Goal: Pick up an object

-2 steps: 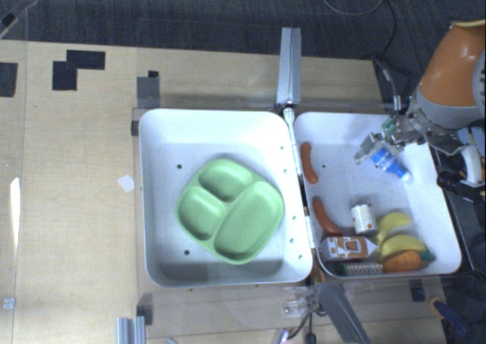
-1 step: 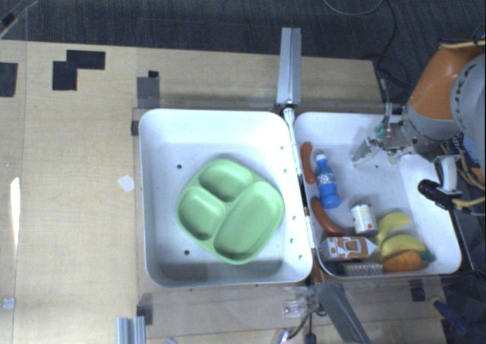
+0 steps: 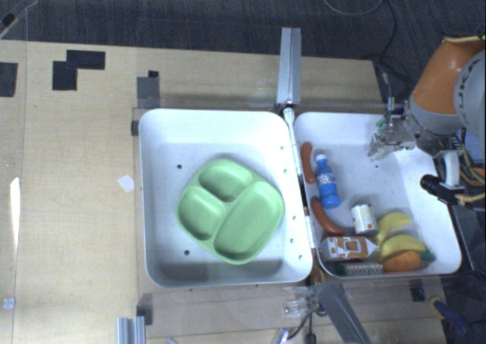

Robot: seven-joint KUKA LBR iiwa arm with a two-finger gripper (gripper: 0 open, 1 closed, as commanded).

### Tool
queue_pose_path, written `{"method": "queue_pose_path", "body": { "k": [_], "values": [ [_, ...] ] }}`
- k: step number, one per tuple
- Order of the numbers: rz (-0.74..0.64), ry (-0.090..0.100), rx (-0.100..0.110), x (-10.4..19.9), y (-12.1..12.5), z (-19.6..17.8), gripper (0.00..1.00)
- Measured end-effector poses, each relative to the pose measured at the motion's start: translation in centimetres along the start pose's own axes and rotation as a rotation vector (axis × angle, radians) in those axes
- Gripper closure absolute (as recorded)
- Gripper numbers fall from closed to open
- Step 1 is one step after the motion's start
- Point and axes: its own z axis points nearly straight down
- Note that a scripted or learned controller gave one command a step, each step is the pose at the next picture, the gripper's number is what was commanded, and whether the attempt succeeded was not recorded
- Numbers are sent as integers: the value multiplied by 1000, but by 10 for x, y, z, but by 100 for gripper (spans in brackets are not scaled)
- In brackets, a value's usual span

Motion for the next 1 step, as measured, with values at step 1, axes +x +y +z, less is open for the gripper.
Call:
{"method": "queue_pose_path", "body": {
  "k": [1],
  "values": [
    [-135, 0, 8, -23, -24, -134, 100]
  ]
}}
